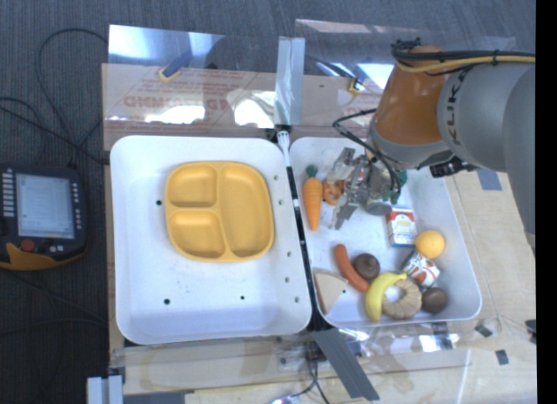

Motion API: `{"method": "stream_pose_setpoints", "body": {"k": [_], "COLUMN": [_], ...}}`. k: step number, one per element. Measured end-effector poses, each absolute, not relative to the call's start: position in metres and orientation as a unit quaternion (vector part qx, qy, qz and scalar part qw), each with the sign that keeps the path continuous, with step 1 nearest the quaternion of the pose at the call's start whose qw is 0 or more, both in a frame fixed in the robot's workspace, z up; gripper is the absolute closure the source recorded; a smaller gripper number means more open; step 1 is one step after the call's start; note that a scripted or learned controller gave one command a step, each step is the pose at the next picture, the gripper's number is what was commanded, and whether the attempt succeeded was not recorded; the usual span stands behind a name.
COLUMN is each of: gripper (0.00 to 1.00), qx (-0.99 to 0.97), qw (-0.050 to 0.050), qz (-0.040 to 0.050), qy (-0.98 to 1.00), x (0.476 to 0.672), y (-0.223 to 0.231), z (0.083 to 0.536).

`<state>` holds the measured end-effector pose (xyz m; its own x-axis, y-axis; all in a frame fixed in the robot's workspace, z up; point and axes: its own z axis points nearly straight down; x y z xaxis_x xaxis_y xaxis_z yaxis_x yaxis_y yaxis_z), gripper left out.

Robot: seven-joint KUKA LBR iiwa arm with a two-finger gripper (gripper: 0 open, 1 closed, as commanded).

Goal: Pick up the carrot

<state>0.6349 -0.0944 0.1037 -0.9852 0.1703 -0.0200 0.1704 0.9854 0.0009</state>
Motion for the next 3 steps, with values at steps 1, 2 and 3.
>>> {"method": "stream_pose_setpoints", "body": {"k": [1,2,3], "gripper": [0.0,0.0,0.0], "qx": [0.116,0.276,0.501], "qw": [0.019,0.011,0.011], "qz": [-0.0003,0.0012,0.0028], "qy": [0.993,0.961,0.866], "x": [0.575,0.636,0.627], "y": [-0.107,-0.101,-0.097], "z": [0.099,0.099,0.097]}}
